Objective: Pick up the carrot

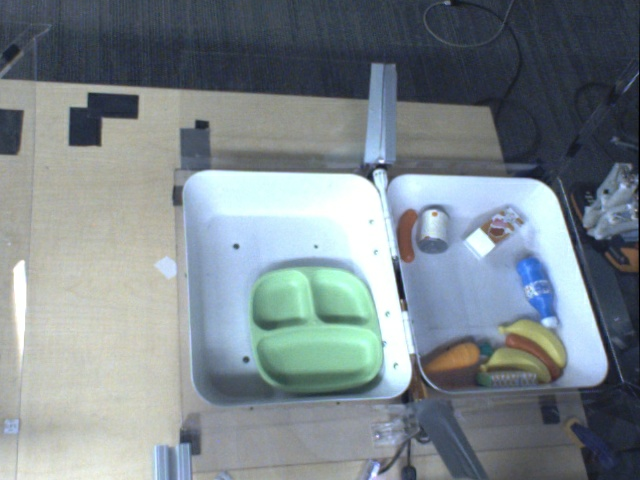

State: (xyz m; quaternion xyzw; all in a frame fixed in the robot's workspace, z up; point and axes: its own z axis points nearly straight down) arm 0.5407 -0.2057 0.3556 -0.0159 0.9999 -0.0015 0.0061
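Observation:
The carrot point(454, 357) is orange with a green top and lies along the near wall of the right bin point(566, 230), close to its front left corner. Its green end touches a corn cob point(511, 378) and the bananas point(533, 346) to its right.
In the right bin also lie a red sausage point(406, 236), a silver can point(433, 229), a small white carton point(494, 232) and a blue bottle point(536, 288). A green divided plate point(316, 329) sits in the left bin point(215, 268). A metal post point(381, 116) stands behind the bins.

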